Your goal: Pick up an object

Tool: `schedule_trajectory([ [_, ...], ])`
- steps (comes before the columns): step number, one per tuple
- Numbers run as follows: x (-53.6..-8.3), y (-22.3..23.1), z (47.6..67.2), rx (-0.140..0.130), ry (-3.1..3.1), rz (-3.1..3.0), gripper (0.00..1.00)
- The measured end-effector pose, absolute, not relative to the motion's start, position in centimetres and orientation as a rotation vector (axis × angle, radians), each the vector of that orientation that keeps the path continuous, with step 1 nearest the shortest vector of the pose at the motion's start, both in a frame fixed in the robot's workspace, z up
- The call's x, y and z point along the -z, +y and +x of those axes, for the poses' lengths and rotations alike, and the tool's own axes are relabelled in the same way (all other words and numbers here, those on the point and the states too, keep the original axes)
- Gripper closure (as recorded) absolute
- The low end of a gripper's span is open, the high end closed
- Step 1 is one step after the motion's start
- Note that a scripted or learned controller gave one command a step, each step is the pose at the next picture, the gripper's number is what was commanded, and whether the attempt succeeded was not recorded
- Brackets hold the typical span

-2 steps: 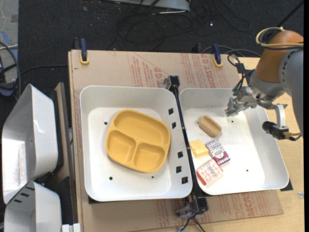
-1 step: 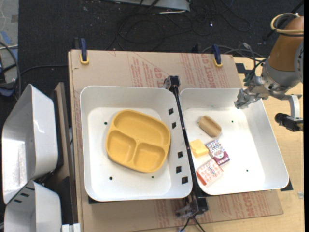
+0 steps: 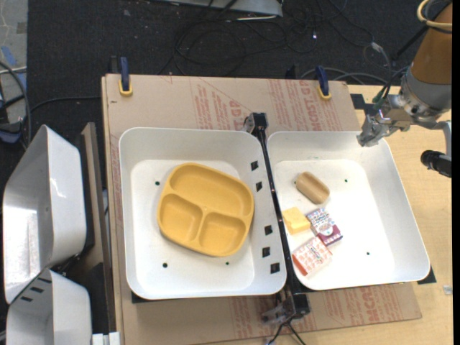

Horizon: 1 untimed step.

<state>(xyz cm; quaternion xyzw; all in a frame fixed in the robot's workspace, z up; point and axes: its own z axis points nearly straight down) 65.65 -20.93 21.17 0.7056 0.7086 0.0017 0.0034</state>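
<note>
My gripper (image 3: 371, 135) sits over the far right corner of the right-hand shallow white bin (image 3: 402, 214), nothing between the fingers. Can't tell from this angle how they're set.

Candidates all lie near that bin's left side, well apart from me:
- tan rounded loaf-shaped block (image 3: 312, 187), lying tilted, free on all sides
- small yellow square block (image 3: 296, 221), just below it
- purple-and-white printed packet (image 3: 323, 224), touching the yellow block
- red-and-white flat packet (image 3: 313, 255), lowest of the group

Best target is probably the tan block: looks stiff and light, bulky enough to straddle. Take it across the short axis, mid-length. Rounded ends may slip.

The packets look thin, flat and crinkly, so a poor pinch.

Left-hand white bin (image 3: 136, 214) holds a yellow three-compartment plastic tray (image 3: 205, 209): wide, and only the rim is grabbable. Skip.
</note>
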Motion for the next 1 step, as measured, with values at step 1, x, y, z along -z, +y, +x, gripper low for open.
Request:
schedule_trajectory([
  [1, -25.6, -21.34, 65.66, -0.004, 2.222, 2.212, 1.0],
])
